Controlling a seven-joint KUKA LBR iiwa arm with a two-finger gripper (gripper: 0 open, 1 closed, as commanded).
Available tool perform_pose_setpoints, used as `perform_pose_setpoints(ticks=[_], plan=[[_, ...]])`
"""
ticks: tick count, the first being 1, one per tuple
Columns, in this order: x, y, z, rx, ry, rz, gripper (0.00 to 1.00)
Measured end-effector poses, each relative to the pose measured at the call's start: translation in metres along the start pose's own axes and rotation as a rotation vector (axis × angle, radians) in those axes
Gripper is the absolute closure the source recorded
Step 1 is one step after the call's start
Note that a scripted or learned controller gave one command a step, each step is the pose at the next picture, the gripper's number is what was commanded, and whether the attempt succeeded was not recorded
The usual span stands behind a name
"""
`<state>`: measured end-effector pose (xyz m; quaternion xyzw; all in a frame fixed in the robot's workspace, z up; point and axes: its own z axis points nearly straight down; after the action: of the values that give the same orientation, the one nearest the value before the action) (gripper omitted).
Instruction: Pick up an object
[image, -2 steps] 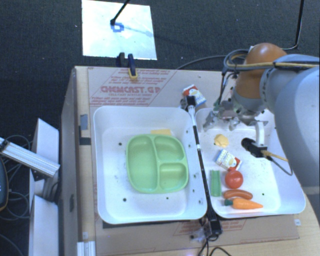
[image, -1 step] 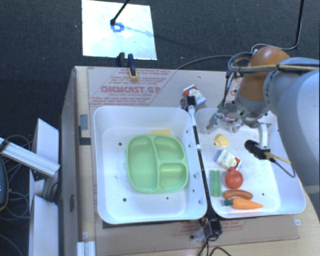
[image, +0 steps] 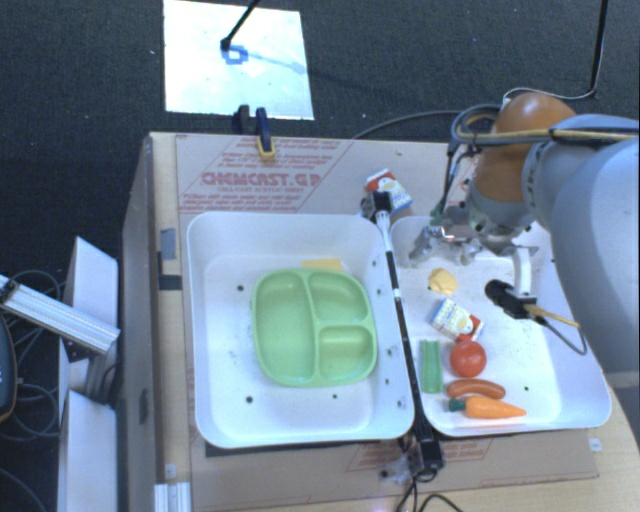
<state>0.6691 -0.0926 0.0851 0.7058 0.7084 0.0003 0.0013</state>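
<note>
Pincer (image: 447, 243): parked at the far end of the right shallow white plastic bin (image: 560, 370), honestly can't tell whether clenched or released. Just nearer than it, apart from it: small lumpy yellow toy (image: 442, 281). Then, heading toward the near rim: little white-and-red carton (image: 455, 320), round red tomato (image: 467, 358), flat green stick (image: 430, 365), reddish-brown sausage (image: 475, 388), orange carrot (image: 490, 408). Over in the left white bin (image: 225, 300): pale green divided plastic plate (image: 313, 327), thin yellow slice (image: 322, 265) right behind it. Also spotted another small carton (image: 388, 190) out on the table (image: 300, 160), just past the bins.
</note>
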Motion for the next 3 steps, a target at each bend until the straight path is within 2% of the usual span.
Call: perform_pose_setpoints(ticks=[2, 3], plan=[[0.006, 0.000, 0.000, 0.000, 0.000, -0.001, 0.00], [-0.004, 0.000, 0.000, 0.000, -0.001, 0.003, 0.00]])
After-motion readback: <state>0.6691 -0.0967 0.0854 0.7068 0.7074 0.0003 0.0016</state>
